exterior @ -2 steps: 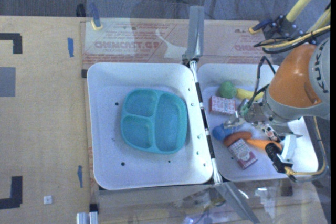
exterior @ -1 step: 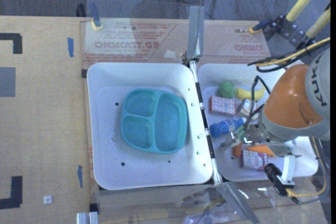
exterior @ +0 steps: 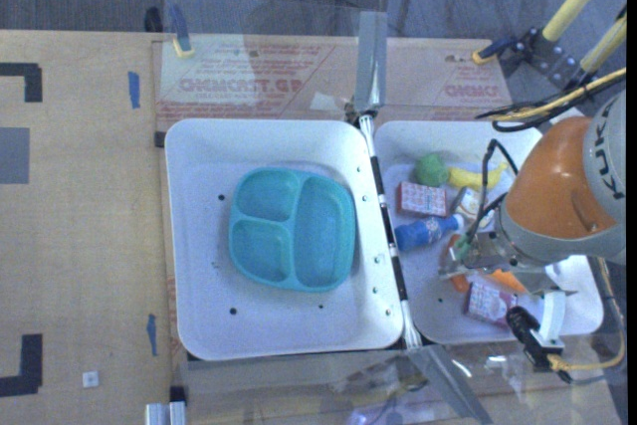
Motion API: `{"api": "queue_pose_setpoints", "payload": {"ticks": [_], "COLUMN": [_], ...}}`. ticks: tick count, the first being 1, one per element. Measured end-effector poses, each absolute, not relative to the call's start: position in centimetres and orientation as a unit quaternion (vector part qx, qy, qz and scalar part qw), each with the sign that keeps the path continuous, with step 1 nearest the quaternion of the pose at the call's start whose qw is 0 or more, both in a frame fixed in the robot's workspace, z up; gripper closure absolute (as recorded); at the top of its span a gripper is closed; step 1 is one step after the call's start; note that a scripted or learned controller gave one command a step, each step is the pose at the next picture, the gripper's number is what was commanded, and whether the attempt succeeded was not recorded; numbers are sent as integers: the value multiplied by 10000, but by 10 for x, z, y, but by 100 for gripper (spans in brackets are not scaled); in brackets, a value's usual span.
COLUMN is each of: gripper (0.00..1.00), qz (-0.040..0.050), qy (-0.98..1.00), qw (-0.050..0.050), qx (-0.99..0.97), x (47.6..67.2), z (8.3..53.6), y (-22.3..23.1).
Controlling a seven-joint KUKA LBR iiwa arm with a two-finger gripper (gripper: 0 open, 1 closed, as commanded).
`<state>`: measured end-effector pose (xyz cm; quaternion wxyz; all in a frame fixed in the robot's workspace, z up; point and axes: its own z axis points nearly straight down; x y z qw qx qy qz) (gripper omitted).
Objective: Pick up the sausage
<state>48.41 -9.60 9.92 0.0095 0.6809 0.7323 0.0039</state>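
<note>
My gripper [exterior: 466, 260] hangs low in the right bin [exterior: 587, 312], under the grey arm with its orange band [exterior: 562, 189]. A small orange-red piece [exterior: 459, 283], possibly the sausage, peeks out just below the gripper, and most of it is hidden by the wrist. More of the same orange colour shows at its right [exterior: 511, 281]. I cannot tell whether the gripper touches it.
The right bin also holds a blue bottle [exterior: 426, 233], a red-and-white box [exterior: 423, 199], a green lump [exterior: 432, 168], a yellow banana [exterior: 476, 177] and a pink packet [exterior: 490, 301]. A teal divided plate [exterior: 294, 228] lies in the left bin [exterior: 199, 174].
</note>
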Motion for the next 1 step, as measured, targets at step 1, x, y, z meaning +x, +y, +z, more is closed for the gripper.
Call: {"api": "queue_pose_setpoints", "payload": {"ticks": [1], "gripper": [100], "qz": [1], "qy": [7880], "qw": [5], "qx": [6157], "x": [480], "z": [278], "y": [-23]}}
